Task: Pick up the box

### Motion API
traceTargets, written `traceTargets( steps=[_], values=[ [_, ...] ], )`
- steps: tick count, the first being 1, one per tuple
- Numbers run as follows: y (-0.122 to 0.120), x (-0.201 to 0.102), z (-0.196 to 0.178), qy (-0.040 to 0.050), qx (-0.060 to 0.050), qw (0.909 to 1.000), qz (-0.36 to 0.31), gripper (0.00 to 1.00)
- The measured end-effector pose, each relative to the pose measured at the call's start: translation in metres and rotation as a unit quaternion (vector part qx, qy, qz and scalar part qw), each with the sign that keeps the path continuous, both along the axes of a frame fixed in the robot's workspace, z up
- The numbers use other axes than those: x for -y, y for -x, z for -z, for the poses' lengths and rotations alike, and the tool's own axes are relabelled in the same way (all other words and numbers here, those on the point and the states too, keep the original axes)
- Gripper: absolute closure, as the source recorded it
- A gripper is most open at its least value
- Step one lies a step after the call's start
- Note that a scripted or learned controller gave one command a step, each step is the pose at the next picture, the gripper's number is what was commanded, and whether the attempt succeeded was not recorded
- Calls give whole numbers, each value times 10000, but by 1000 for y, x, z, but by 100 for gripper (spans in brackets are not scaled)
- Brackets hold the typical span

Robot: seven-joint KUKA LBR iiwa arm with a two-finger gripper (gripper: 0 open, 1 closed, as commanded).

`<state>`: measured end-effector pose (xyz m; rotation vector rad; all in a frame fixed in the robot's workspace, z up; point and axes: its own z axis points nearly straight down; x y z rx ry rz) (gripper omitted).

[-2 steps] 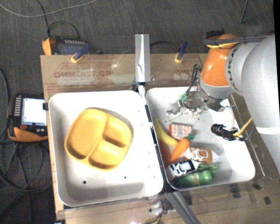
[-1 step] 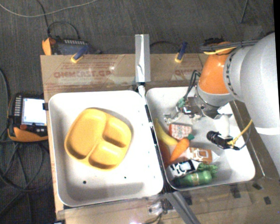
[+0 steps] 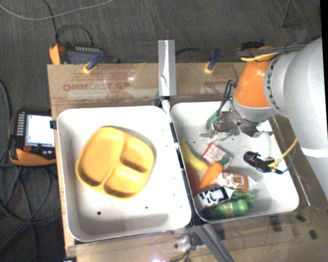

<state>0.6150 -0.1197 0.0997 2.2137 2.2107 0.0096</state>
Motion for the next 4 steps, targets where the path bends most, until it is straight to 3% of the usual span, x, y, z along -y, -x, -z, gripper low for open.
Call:
traceTargets(
  steps=[1,2,3,4],
  values=[
    [0,0,0,-2,-1,10000,-1,0],
    [-1,8,-84,-18,-75,9996,258,0],
    [16,3,10,-7,-20,9999,120,0],
    [16,3,1,-9,-18,9999,126,100]
  ],
)
